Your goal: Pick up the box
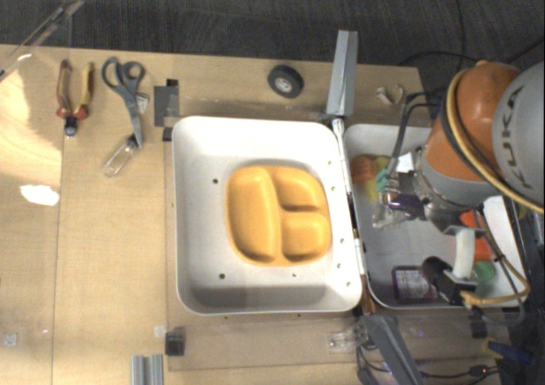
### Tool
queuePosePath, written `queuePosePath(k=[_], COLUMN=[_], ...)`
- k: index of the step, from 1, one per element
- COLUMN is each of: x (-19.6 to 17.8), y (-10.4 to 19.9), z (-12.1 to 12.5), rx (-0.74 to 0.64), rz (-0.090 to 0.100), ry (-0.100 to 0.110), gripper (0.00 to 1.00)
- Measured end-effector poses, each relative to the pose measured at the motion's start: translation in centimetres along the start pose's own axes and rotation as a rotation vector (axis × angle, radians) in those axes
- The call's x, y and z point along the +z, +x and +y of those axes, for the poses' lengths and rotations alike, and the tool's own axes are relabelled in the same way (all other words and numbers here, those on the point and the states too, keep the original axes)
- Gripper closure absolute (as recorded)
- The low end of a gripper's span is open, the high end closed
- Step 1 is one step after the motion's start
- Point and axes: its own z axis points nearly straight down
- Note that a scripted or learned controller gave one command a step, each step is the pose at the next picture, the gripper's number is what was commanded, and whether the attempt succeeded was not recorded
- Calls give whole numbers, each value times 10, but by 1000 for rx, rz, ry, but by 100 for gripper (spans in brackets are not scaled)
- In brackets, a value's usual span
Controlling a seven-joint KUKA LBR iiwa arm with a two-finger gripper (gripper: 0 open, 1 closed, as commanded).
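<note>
The box [411,283] is small and dark with a pale label, and it lies flat at the front of the right bin [379,290]. My gripper [393,204] hangs over the middle of that bin, behind the box and a little to its left. The grey arm with the orange band [464,132] covers much of the bin's right half. Nothing visible is held by the gripper.
The left bin [196,290] holds a yellow three-part tray [277,211]. An orange item [364,168] and a green-yellow one [375,189] lie at the right bin's back left. A white piece [464,252] and a green item [484,271] sit near the box. Scissors [128,89], pliers [73,92] and a tape roll [285,80] lie on the bench.
</note>
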Motion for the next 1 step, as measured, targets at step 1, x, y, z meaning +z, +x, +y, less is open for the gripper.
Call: queuePosePath(k=[1], x=[43], y=[-54], z=[5], rx=[-343], rz=[0], ry=[1], gripper=[100])
